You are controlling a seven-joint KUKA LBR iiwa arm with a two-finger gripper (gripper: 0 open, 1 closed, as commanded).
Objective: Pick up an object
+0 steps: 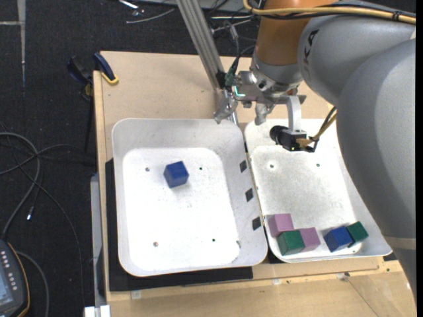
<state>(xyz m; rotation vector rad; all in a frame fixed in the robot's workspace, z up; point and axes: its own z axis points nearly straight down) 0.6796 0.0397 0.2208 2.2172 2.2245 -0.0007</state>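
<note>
A blue cube (176, 174) lies alone in the left white bin (132, 243), toward its upper middle. Several cubes crowd the near edge of the right white bin (310, 177): a pink one (281, 224), a green one (290, 242), a purple-pink one (308, 238), a blue one (338, 238) and a dark green one (357, 232). My gripper (243, 114) hangs above the far rims where the two bins meet. It is open, its fingers spread with nothing between them. It is well away from every cube.
The grey arm with its orange band (291, 18) covers the upper right of the view and overhangs the right bin's far side. A slanted metal rod (198, 32) runs down to the gripper. A clamp (99, 68) sits at the bench's far left corner.
</note>
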